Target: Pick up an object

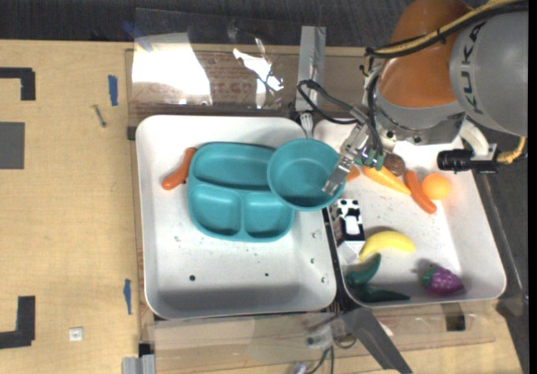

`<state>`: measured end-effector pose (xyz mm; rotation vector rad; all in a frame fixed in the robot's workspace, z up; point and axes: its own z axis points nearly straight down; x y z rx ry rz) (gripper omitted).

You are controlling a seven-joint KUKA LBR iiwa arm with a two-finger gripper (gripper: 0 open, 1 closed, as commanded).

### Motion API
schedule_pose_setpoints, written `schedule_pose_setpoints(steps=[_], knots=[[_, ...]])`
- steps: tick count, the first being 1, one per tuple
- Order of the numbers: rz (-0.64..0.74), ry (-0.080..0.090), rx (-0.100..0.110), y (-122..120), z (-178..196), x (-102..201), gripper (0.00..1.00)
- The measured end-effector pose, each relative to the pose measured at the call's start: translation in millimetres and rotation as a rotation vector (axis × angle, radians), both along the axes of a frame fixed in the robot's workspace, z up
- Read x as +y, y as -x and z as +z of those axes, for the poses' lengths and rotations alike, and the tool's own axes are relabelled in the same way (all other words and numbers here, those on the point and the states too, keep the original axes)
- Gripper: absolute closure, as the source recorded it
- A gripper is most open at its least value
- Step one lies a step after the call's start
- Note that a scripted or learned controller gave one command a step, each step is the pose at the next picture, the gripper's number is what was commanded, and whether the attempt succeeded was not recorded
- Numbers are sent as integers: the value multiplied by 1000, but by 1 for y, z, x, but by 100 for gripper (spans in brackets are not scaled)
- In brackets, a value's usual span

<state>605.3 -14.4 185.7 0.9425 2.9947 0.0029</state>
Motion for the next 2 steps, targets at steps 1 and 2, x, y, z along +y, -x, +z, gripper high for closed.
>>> schedule_pose_setpoints(steps=[1, 2], knots=[[-52, 2, -2, 75, 0, -29, 0], [-113, 3, 0, 42, -38, -115, 0]])
